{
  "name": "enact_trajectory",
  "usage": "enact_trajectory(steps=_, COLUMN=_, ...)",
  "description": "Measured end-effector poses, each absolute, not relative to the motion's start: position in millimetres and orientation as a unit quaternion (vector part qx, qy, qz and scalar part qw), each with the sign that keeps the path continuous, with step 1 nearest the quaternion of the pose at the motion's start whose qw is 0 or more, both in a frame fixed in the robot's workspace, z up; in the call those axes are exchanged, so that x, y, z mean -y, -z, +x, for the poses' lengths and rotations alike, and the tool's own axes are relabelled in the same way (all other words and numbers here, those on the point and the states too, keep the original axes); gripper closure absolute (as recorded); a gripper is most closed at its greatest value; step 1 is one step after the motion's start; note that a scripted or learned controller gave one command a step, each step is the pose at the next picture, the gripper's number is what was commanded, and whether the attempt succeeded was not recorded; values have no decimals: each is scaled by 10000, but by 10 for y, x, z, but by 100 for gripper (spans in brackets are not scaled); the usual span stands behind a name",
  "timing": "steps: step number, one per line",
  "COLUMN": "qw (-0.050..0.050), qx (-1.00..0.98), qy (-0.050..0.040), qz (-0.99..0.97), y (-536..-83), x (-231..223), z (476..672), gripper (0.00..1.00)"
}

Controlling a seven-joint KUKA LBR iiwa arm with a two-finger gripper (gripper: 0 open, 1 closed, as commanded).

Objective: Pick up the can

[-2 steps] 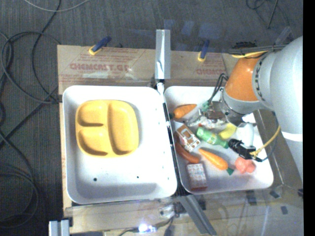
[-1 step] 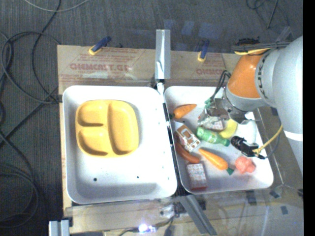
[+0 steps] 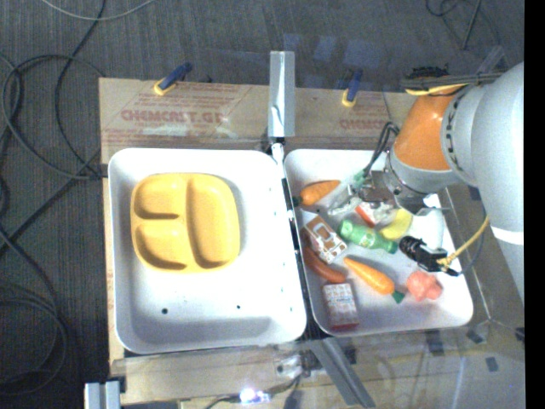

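The grey arm with its orange band [image 3: 423,135] reaches in from the right of the frame over the right white bin [image 3: 456,312]. Its end effector [image 3: 372,192] sits low among the clutter in that bin's upper middle; whether it is open or closed, or has hold of anything, cannot be told.

The can [image 3: 324,239], lying on its side with a printed label, rests toward the bin's left side, just below and left of the end effector. A green bottle [image 3: 368,236] lies just to its right, an orange carrot [image 3: 369,275] below, and a small pink carton [image 3: 340,303] near the bin's lower edge.

The left white bin [image 3: 145,313] holds a yellow divided tray [image 3: 186,220].
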State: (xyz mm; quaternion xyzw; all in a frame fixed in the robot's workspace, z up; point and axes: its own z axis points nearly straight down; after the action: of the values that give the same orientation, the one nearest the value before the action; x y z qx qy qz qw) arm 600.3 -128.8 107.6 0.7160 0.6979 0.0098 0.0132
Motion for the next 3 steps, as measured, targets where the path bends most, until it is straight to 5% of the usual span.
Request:
enact_trajectory(steps=1, qw=67, qx=-6246, qy=-74, qz=7809, y=-950, x=1736, z=6209, gripper=0)
enact_trajectory(steps=2, qw=17, qx=-6048, qy=22, qz=7964, y=-942, x=1779, z=6709, gripper=0)
enact_trajectory(steps=3, qw=35, qx=-5395, qy=73, qz=8419, y=-948, x=1661, z=6675, gripper=0)
